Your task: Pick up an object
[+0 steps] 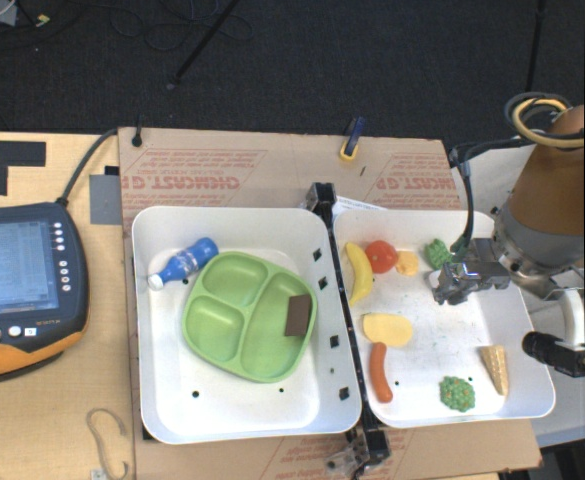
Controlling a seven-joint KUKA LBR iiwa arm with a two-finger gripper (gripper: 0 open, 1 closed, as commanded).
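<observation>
green piece (437,253) beside claw (450,290)

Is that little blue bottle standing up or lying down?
Lying down. The blue bottle rests on its side on the left bin's floor, its pale end pointing left, beside the green plate.

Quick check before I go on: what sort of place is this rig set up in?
Most likely a robotics lab test bench, not a kitchen. Two white bins sit on taped cardboard, holding toy food such as a banana and a green divided plate. A teach pendant lies beside them, with loose cables behind.
</observation>
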